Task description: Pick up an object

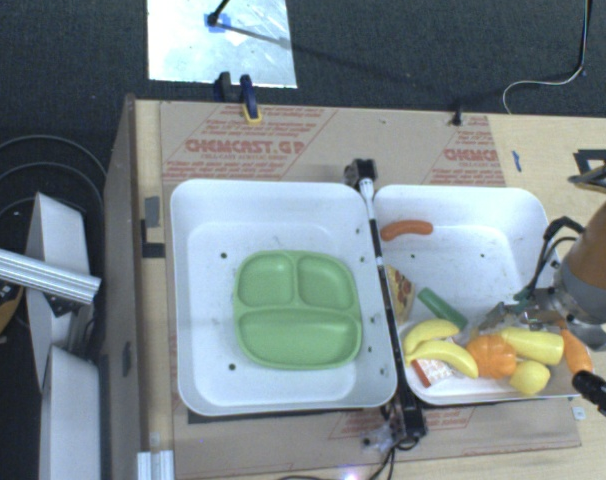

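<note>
The right bin (473, 258) holds toy food. An orange sausage (407, 230) lies near its far left corner. Crowded along the near edge are a green cucumber (441, 308), two yellow bananas (438, 343), an orange pepper (491, 356), a long yellow piece (533, 345), a small yellow lemon (529, 376), an orange carrot (575, 353) and a red-and-white packet (433, 371). My gripper (508, 315) reaches in from the right, low over the bin, just above the pepper and the long yellow piece. Nothing is visibly held.
A green divided plate (298, 308) sits in the middle of the left bin (208, 268). A rail (375, 258) runs between the two bins. A cardboard sheet (313, 143) lies under both. Cables and a metal bar (38, 273) lie on the left floor.
</note>
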Motion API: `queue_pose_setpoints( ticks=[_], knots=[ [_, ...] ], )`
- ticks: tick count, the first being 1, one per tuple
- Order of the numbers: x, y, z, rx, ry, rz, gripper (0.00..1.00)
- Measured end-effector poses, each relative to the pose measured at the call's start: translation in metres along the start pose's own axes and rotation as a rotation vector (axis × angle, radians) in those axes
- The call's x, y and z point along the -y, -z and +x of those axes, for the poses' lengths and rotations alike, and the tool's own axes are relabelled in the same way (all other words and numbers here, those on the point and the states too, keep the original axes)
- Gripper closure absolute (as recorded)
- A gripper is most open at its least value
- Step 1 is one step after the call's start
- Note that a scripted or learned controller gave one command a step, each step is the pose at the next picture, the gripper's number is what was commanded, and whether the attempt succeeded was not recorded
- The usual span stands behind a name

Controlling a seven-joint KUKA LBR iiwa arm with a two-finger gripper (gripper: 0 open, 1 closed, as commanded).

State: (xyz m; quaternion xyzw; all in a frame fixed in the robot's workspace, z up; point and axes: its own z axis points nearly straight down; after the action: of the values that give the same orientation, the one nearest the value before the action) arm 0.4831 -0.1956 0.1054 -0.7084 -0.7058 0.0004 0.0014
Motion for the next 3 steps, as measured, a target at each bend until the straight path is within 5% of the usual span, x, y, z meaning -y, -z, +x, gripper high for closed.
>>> queue_pose_setpoints(
  ticks=[1,2,3],
  knots=[
    [-0.006,0.143,0.083,0.002,0.017,-0.017,0.0],
    [-0.003,-0.027,0.05,0.003,0.0,-0.004,0.0],
    [-0.005,-0.01,0.052,0.002,0.005,-0.008,1.0]
  ],
)
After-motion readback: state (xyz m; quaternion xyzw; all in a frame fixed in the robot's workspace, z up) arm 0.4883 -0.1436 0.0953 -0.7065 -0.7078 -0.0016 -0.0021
